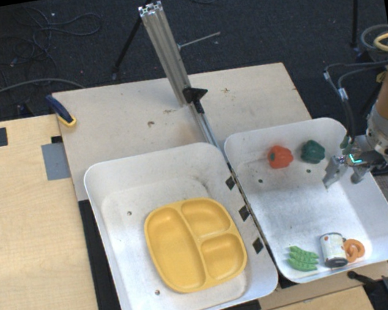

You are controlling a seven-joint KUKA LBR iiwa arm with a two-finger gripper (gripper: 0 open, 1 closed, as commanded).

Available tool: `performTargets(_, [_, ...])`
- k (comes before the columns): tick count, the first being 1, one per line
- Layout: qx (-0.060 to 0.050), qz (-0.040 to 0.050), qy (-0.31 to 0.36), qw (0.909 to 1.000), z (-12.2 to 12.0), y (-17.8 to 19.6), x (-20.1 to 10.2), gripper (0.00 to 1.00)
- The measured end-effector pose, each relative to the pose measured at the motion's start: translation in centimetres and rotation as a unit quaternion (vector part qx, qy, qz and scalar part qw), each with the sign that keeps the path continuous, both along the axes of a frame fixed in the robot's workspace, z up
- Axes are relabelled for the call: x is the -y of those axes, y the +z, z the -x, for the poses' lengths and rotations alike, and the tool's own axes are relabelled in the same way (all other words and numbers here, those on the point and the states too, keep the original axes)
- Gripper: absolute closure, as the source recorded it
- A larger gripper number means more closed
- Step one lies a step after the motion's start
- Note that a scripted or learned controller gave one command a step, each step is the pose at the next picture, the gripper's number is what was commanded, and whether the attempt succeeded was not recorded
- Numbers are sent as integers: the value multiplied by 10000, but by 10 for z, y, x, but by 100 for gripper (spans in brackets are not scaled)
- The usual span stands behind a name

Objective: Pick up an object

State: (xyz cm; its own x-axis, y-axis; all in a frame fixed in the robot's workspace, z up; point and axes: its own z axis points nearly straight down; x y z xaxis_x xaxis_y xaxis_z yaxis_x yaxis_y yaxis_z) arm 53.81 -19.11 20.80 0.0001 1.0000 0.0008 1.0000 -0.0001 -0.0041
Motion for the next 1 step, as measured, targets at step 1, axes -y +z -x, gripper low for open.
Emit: performTargets(1, [14,3,1,10000,-1,1,0,0])
